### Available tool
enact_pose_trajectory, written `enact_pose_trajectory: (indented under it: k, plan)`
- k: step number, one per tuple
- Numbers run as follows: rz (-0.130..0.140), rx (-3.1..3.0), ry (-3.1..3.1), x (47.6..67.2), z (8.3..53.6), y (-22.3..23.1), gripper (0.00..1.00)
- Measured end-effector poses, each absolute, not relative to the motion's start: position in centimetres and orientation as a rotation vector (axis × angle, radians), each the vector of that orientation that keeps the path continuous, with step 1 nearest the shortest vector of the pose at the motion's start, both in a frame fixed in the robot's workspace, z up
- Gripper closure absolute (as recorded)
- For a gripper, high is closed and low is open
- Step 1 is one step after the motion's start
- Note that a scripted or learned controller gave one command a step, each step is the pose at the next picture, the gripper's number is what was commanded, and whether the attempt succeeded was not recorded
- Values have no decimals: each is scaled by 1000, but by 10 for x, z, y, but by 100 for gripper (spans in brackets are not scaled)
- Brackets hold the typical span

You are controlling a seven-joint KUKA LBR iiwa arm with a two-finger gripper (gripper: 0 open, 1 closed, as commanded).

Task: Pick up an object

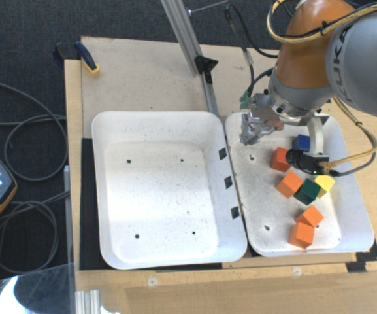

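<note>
A cluster of small blocks is lying in the right bin (pixel 266 231), toward its right side. An orange-red block (pixel 280 159) is sitting farthest left of them, with a blue block (pixel 300 142) just beyond it on the far side, partly hidden by the arm's hardware. Nearer the camera, an orange block (pixel 290 184) is touching a dark green block (pixel 308 192), and a yellow block (pixel 325 183) is sitting just right of the green one. Two more orange blocks (pixel 305 226) are lying close together at the near end of the bin. The gripper (pixel 250 135) is hanging over the far left part of this bin, beside the divide between the bins and left of the blocks, touching none of them; whether it is spread or pressed together cannot be told from this angle. The grey arm with its orange band (pixel 312 38) is reaching in from the right. The left bin (pixel 110 129) is lying alongside on the wooden bench (pixel 142 70).
</note>
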State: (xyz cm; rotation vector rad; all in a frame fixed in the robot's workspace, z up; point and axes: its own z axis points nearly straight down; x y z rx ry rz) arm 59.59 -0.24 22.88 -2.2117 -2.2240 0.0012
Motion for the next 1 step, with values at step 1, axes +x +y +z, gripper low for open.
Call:
enact_pose_trajectory:
  k: [1]
  plan:
    - [0, -2210, -2226, 570, 239, 49, 100]
